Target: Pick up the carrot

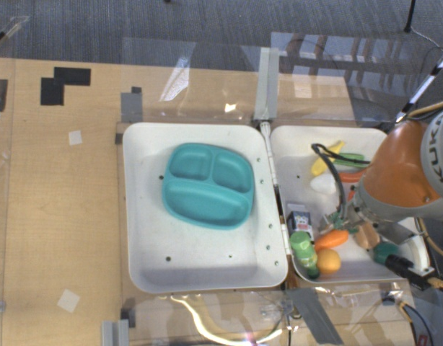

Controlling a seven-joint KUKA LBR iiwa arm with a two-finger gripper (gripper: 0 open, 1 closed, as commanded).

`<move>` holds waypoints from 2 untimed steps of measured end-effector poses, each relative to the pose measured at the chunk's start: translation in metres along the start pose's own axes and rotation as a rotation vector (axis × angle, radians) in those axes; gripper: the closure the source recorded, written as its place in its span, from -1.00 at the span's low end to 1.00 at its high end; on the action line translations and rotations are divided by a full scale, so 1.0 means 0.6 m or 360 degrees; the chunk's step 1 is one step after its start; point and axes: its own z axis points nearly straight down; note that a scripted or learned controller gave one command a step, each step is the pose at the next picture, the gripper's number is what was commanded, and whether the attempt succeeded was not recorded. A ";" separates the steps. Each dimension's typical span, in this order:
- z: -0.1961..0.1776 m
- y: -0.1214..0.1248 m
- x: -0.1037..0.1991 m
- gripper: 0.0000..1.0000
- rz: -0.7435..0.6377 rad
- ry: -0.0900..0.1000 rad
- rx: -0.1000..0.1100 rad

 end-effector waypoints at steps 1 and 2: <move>0.019 -0.003 0.011 1.00 0.0298 0.0012 0.0014; 0.019 0.000 0.015 1.00 0.0731 0.0017 0.0014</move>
